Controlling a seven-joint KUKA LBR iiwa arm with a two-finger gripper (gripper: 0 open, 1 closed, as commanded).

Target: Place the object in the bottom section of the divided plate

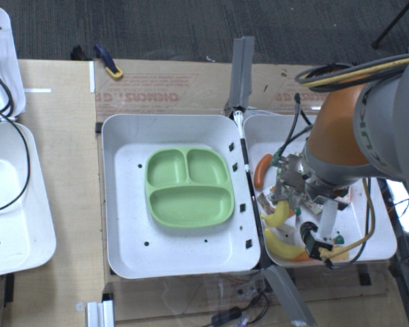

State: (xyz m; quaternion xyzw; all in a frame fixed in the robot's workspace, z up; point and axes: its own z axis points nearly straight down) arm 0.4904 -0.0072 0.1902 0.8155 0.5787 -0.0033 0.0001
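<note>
Read red letters on the brown cardboard (165,87) behind the bins. Printed upside down, and too faint to spell out.

Saw a green plate (189,195) lying flat in the middle of the left bin (112,203). Looked smooth and a bit shiny, like plastic, square with round corners. Split by low ridges into two small parts at the top and one wide part at the bottom.

Saw white, smooth bins with low walls and round corners, set side by side and touching along a grey bar.

Spotted toy food in the right bin (376,245): a long orange-red sausage (261,171) near the left wall, a curved yellow banana (278,216) lower down, and another yellow piece (283,246) by the front wall.

Found the gripper (285,197) low in the right bin, just above the banana, maybe touching it. Could not tell whether spread or pressed together, or whether pinching anything. Hung under the arm (375,125), round, grey and orange, with black and yellow wires looped around.

Noticed a blue and yellow clamp (108,61) at the far edge of the cardboard.
</note>
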